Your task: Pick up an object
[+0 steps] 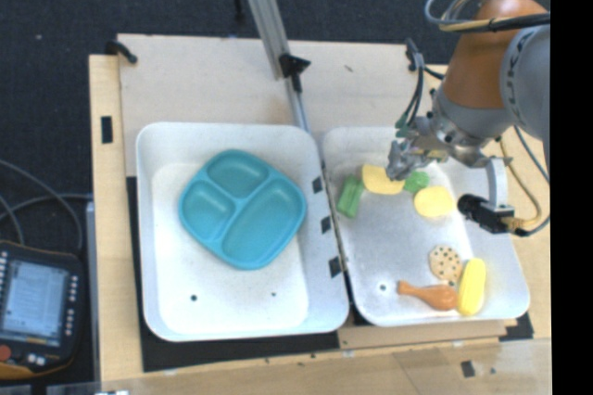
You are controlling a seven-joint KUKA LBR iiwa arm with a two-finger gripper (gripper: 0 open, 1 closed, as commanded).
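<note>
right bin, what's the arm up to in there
The grey and orange arm has reached in from the right and put its hand down at the back of the right bin, right at a yellow piece and a small green piece. Nothing is visibly lifted yet. Another green block, a yellow lump, a cookie, a yellow cylinder and an orange drumstick lie in the same bin. The left bin holds a blue divided plate.
</note>
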